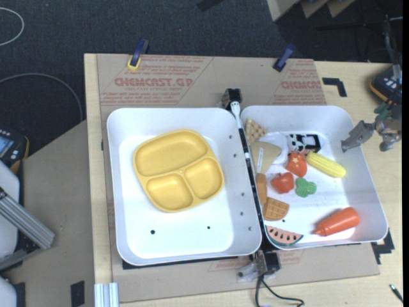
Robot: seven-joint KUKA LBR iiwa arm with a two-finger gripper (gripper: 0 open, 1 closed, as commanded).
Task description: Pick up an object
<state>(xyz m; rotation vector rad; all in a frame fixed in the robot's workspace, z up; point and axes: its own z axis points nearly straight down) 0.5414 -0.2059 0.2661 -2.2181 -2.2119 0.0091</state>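
Observation:
The right bin (300,110) holds several toy foods: a yellow corn cob (326,165), two red tomatoes (296,164) (282,183), a green piece (305,187), an orange carrot (337,221), a watermelon slice (283,236), a waffle (275,208) and a cheese wedge (268,152). My gripper (370,138) hangs at the bin's right rim, to the right of the corn and apart from it. Its two grey fingers stand spread, open, with nothing between them.
The left bin (166,112) holds a yellow divided plate (177,169). A black-and-white item (303,141) lies at the back of the right bin. Both bins sit on a cardboard-covered bench (192,75), held by clamps (135,56) at the far edge.

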